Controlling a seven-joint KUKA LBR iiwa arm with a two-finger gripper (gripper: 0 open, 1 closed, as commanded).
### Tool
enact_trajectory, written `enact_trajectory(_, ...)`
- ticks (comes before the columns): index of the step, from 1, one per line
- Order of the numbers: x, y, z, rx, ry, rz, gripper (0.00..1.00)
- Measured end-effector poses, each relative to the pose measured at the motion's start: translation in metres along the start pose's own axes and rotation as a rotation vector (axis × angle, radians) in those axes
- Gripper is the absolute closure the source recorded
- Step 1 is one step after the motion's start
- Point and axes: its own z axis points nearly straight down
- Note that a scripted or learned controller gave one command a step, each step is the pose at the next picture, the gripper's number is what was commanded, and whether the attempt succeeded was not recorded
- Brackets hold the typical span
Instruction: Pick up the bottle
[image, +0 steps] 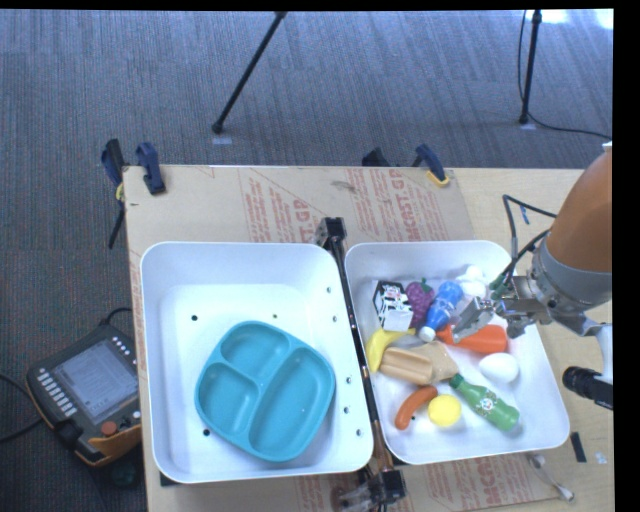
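Note:
Two bottles lie in the right bin (555, 420). A blue bottle (444, 303) with a white cap lies tilted near the bin's middle, its cap toward the front left. A green bottle (488, 403) with a white label lies near the front right. My gripper (477, 318) hangs low over the bin, right beside the blue bottle's right side and just above an orange carrot (487, 340). Nothing is lifted off the pile. The grey wrist and orange band come in from the right edge.
The right bin also holds a small carton (393, 305), purple grapes (420, 297), a banana (378, 348), a tan bread piece (416, 364), a white egg (499, 368), a sausage (415, 405) and a lemon (444, 411). A blue divided plate (265, 390) lies in the left bin (165, 300).

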Motion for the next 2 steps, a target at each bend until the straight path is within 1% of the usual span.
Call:
enact_trajectory(1,-0.012,0.051,0.111,-0.015,-0.005,0.012,0.00)
enact_trajectory(2,-0.013,0.051,0.101,-0.015,-0.005,0.016,1.00)
